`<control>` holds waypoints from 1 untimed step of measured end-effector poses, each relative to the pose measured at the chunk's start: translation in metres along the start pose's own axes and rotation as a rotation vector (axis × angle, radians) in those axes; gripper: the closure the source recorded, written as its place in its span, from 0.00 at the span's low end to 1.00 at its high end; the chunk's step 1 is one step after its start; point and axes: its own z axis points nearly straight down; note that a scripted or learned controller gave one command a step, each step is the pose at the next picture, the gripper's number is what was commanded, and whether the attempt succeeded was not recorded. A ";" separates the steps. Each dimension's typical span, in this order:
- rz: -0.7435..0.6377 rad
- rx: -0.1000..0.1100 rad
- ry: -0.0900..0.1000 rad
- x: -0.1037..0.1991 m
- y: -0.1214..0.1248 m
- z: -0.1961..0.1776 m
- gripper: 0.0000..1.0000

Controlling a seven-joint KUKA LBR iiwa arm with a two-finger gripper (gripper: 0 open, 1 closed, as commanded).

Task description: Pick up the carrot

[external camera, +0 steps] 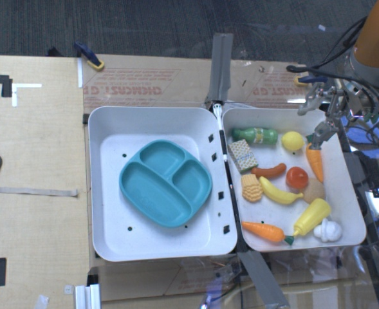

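Observation:
An orange carrot (pixel 316 164) with a green top points downward in the right bin (pixel 343 172), near its right wall. My gripper (pixel 319 137) reaches in from the upper right and is shut on the carrot's green top end. A second carrot (pixel 264 231) lies flat near the front of the same bin, apart from the gripper.
The right bin also holds a green bottle (pixel 256 134), lemon (pixel 293 141), waffle (pixel 242 154), sausage (pixel 269 170), tomato (pixel 297 177), banana (pixel 278 193), yellow bottle (pixel 311 216) and a white piece (pixel 327 231). The left bin (pixel 105 192) holds a blue divided plate (pixel 165 182). Cables hang at the right.

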 end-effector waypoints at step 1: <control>0.198 0.001 -0.001 -0.006 -0.035 0.148 0.00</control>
